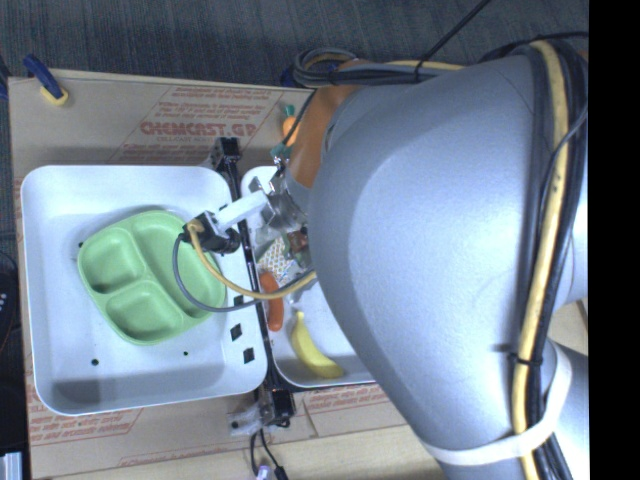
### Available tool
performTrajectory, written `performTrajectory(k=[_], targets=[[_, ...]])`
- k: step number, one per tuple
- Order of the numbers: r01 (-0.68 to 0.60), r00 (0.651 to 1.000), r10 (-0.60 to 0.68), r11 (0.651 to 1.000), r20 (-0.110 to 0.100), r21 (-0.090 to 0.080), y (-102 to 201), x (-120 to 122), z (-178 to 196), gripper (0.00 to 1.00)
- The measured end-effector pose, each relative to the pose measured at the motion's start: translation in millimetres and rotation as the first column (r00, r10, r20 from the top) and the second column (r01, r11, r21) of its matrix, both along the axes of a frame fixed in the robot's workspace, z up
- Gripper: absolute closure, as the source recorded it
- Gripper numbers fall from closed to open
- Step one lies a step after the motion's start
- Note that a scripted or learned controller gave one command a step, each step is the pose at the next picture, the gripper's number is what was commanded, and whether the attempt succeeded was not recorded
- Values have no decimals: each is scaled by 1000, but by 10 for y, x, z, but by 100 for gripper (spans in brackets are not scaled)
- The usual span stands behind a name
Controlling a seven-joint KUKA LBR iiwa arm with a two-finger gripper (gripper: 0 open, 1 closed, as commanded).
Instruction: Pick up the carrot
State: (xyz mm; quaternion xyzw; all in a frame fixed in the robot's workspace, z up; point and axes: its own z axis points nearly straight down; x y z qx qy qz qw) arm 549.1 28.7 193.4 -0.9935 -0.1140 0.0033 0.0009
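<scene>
The grey arm [430,248] is reaching in from the right and is covering most of the right bin [283,364], leaving just its left strip showing. The orange band [314,136] above the wrist is peeking out at the arm's upper left edge. The hand [283,218] is hanging over the upper part of that strip, close to the wall between the two bins. The arm is hiding it too much to tell whether it is wide or narrow, and nothing is showing in its grasp.

The carrot [274,313] is lying in the right bin, just beside the bin's left wall and below the hand, with its length running along the wall. A yellow cable is crossing over its upper part. A banana [311,351] is lying just below and to the right of the carrot, curving toward the bin's lower edge.

In the left bin [52,373], a green plate [150,273] with three compartments is sitting flat near the middle, well apart from the carrot. Both bins are resting on a sheet of cardboard [200,118] with red print, which is covering the worktop.
</scene>
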Motion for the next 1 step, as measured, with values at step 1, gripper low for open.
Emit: performTrajectory(k=[1], targets=[[-4, 1000, 4, 1000, -3, 2, 4, 2, 97, 100]])
